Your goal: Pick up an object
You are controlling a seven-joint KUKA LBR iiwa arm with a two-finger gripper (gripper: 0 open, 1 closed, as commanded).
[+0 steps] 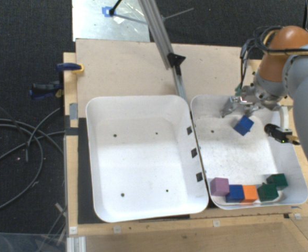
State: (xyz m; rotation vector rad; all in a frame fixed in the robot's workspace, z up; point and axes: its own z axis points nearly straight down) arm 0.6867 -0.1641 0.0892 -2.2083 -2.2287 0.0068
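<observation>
My gripper [242,109] hangs over the far part of the right bin [293,164], below the arm's orange band. Its fingers [228,109] stand spread apart, open, and grip nothing. A blue cube [243,125], turned like a diamond, lies just in front of the fingertips and not between them. Whether it touches them I cannot tell. Along the bin's near wall sit a purple cube [219,186], a second blue cube [235,192], an orange cube [249,192] and two dark green blocks [268,192] [277,180].
The left bin [99,140] stands beside the right one, their walls meeting at a ridge with black clips [194,152]. A slanted metal pole [159,30] crosses the back of the bench. Cables hang by the arm's wrist [278,133].
</observation>
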